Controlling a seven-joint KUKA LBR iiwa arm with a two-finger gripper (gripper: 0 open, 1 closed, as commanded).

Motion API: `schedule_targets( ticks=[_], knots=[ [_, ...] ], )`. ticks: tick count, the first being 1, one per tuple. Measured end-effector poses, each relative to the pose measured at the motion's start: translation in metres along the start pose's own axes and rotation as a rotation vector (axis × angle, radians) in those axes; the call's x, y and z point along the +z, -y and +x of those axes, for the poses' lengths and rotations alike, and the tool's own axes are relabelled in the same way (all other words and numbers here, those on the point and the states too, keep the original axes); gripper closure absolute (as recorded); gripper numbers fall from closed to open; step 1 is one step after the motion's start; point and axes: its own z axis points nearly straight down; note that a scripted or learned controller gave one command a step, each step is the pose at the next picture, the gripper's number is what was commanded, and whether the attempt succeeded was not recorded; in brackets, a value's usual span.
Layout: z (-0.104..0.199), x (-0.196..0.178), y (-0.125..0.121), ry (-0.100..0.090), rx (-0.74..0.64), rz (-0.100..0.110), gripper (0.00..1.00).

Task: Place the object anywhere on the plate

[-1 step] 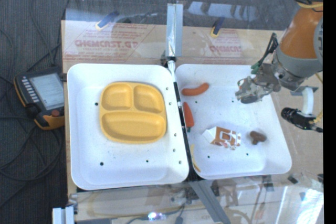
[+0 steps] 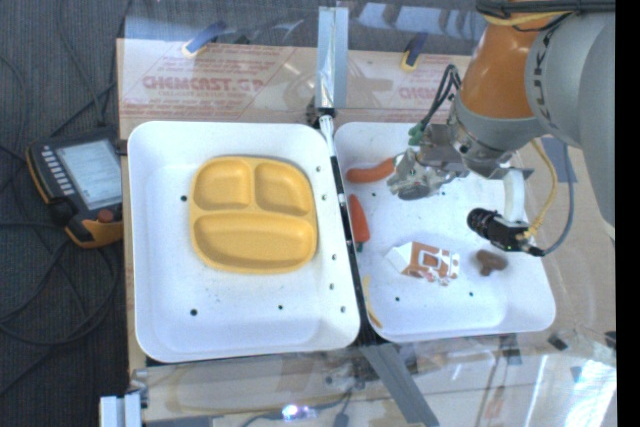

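A yellow divided plate (image 2: 254, 214) lies in the left bin (image 2: 160, 315). In the right bin (image 2: 520, 310) an orange sausage-shaped piece (image 2: 370, 172) lies at the back left, and a red-orange carrot-like piece (image 2: 358, 218) lies along the left wall. A white and orange wrapper-like piece (image 2: 430, 261) and a small brown lump (image 2: 490, 262) lie nearer the front. My gripper (image 2: 415, 179) hangs over the back of the right bin, just right of the orange sausage piece. Nothing shows between its tips.
A black cylindrical part (image 2: 494, 226) on the arm juts over the right bin. A handheld tablet (image 2: 78, 177) lies on the floor to the left. Clear plastic panels and cardboard stand behind the bins.
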Motion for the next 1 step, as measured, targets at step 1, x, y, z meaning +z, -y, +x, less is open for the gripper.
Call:
schedule_targets(
  ticks=[1],
  knots=[
    [0.0612,0.0188,-0.0121,-0.001,-0.422,0.000,1.00]
  ],
)
